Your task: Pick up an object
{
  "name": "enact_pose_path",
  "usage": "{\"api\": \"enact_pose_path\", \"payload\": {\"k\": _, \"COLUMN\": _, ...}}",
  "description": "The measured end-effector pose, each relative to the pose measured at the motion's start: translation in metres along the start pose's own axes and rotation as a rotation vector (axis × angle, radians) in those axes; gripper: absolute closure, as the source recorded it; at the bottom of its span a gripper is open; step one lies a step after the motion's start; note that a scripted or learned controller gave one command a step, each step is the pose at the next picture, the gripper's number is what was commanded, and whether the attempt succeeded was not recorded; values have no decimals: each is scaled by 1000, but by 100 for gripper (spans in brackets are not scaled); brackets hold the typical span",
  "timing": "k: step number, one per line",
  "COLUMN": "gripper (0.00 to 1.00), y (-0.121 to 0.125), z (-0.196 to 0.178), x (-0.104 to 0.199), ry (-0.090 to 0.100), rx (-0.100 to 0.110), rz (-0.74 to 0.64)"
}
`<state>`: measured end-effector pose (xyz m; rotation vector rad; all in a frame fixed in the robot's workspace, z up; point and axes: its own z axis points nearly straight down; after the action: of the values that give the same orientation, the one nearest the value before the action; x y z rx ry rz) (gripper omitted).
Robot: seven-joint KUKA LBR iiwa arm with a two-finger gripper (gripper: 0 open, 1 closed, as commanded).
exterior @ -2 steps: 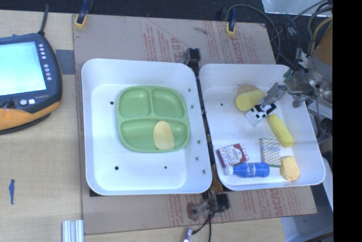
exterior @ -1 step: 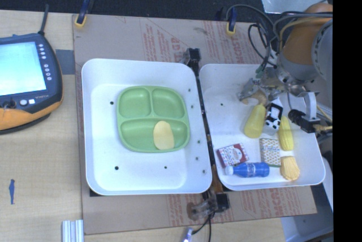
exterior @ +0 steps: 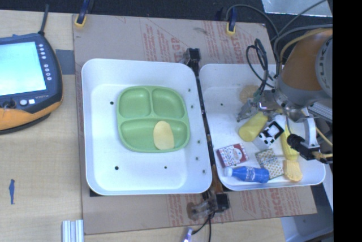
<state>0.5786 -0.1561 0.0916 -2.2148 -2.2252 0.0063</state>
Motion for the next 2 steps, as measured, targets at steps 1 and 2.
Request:
{"api": "enact_pose_path", "payload": {"k": 1, "gripper": 100, "y": 0, "z": -11, "x": -1, "ry": -1, "rx": 1, "rz": -1}}
{"api": "enact_pose_path", "payload": {"k": 2, "gripper": 0, "y": 0, "z": -11, "x": -1, "ry": -2, "rx": 1, "rz": -3}}
